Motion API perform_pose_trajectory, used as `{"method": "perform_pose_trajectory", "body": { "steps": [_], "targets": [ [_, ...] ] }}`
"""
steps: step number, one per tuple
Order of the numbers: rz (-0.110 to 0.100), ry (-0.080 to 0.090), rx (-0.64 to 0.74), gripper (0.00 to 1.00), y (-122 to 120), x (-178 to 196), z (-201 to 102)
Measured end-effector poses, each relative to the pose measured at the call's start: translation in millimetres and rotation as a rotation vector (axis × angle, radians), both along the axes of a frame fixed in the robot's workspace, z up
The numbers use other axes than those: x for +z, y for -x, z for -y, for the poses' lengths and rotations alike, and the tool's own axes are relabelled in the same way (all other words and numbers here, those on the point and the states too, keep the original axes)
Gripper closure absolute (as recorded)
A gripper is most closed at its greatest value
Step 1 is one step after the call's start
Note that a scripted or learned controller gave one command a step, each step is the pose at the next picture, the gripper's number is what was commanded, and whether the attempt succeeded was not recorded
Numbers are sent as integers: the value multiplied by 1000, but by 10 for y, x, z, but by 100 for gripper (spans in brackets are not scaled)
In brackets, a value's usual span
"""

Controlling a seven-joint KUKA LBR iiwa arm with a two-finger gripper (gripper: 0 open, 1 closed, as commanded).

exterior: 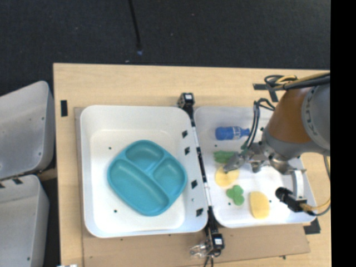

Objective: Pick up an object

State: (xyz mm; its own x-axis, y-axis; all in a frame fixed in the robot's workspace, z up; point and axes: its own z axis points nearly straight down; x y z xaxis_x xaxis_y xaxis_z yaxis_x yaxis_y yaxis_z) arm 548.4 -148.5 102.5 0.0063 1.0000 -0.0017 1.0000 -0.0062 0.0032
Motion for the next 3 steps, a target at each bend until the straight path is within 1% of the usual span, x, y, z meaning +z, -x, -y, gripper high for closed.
{"method": "perform_pose_trajectory", "body": {
  "steps": [1,2,3],
  "targets": [
    [7,0,-6,100,-19,124,8],
    [3,0,12,100,-1,613,-65],
    [4,1,9,100,36,1177,41]
  ]
}}
